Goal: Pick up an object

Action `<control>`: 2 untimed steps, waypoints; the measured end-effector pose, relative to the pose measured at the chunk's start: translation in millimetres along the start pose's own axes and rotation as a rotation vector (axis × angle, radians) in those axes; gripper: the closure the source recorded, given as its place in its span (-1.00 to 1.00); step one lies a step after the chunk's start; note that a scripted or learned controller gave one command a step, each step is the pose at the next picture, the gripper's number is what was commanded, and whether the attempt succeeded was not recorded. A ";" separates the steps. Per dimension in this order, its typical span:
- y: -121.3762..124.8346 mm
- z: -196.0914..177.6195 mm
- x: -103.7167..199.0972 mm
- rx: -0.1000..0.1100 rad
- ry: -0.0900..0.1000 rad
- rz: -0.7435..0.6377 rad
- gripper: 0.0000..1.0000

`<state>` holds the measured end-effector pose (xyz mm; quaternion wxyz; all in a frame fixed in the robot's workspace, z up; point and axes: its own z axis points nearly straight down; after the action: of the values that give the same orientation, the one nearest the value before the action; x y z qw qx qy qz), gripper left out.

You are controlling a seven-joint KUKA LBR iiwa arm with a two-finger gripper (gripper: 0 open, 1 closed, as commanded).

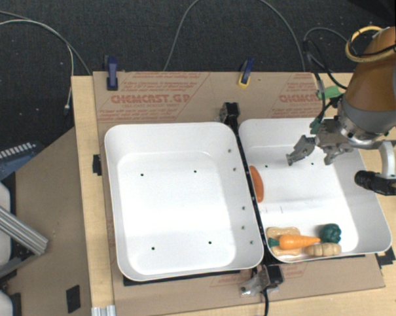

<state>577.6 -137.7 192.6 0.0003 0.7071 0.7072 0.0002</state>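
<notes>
Toy foods crowd the near edge of the right bin (pixel 370 199), with the gripper (pixel 313 151) hanging above that bin's far half.

Closest lie a carrot (pixel 297 241), a pale peanut-like piece (pixel 323 249), a cream-coloured item (pixel 282 233) and a dark green lump (pixel 330 233), all bunched together; an orange sausage shape (pixel 257 183) rests against the bin's left wall, well apart from them. Gripper fingers are spread apart with nothing between them. Left bin (pixel 180 197) sits beside it on a printed cardboard sheet (pixel 156 97) clamped by blue clips (pixel 111 71), over dark carpet (pixel 36 63) crossed by thin cables (pixel 48 29).
</notes>
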 end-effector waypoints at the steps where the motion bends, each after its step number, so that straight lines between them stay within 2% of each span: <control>1: -10.0 -10.0 -49.4 0.000 -0.001 0.004 -1.00; 2: 70.2 113.6 -57.0 0.007 0.002 0.024 -1.00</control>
<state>647.9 -194.7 79.0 -0.0030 0.7156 0.6985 -0.0019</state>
